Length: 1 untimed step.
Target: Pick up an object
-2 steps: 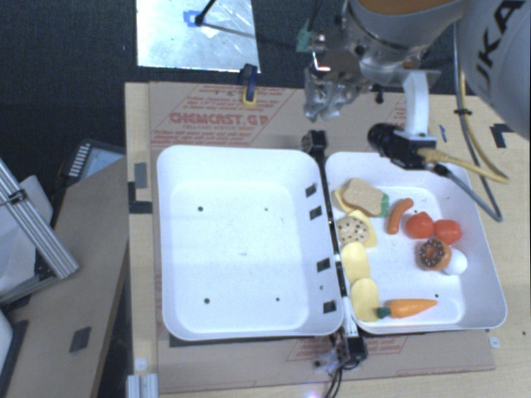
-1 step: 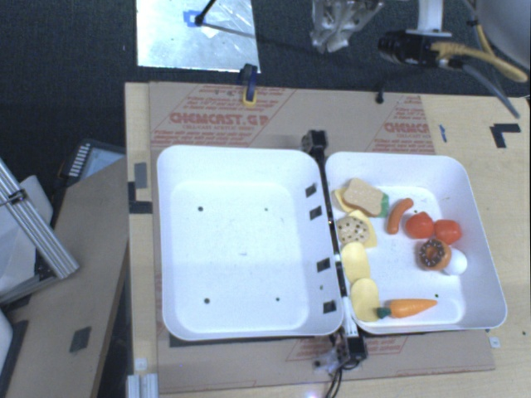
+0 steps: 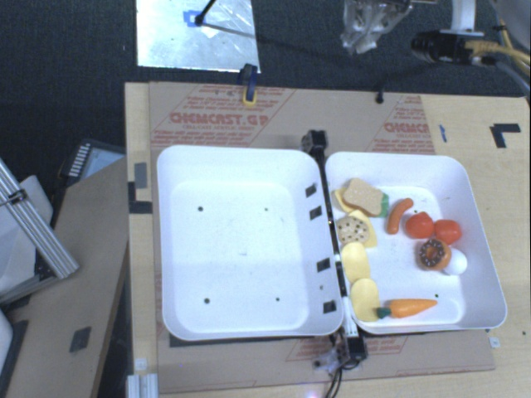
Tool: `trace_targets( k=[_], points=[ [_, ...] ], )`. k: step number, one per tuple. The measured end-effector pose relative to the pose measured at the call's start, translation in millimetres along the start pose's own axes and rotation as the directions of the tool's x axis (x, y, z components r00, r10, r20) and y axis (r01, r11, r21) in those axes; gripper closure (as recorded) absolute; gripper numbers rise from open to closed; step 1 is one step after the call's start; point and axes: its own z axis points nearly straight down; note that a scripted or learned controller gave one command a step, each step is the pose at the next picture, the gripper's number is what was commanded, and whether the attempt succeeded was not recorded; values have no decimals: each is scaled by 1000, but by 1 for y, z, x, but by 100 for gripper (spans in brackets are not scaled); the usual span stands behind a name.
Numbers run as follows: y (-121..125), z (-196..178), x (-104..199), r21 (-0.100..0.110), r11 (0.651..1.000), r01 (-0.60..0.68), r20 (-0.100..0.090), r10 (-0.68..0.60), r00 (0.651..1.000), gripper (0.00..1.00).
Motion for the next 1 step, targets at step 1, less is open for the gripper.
trace_targets(
  k=[1],
  points=[
    [-1, 17, -54, 1, 1000, 0, 0, 0, 1000, 100]
  ],
)
